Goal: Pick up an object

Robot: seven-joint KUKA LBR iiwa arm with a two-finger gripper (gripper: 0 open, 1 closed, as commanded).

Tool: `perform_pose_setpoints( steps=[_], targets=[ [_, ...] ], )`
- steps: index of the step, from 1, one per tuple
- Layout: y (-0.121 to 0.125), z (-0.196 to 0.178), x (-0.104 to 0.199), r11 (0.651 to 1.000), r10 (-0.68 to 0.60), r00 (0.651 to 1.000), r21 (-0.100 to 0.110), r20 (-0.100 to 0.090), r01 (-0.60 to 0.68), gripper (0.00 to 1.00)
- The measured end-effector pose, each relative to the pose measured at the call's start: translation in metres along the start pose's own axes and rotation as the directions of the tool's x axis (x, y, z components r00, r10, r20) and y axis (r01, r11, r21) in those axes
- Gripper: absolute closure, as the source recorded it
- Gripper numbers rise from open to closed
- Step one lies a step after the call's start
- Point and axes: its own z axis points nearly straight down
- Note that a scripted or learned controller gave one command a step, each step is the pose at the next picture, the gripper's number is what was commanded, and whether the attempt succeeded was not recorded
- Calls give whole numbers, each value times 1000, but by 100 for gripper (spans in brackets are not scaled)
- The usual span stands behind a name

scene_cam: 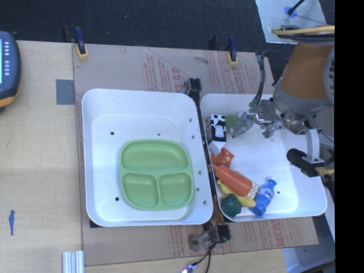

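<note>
Faint red lettering, too blurred to read, across the cardboard sheet (165, 67) under both bins.

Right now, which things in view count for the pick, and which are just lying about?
For the job:
tool
right bin
orange toy
blue bottle
green ball
black-and-white toy

Lying about:
left bin
green divided plate
blue clamps
grey tape

Green tray (155, 174) in left bin (96, 152)
</note>
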Motion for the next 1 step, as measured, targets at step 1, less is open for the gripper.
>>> perform_pose_setpoints(
  steps=[1],
  targets=[
    [-48, 106, -17, 1000, 3, 1000, 3, -1, -3, 0]
  ],
)
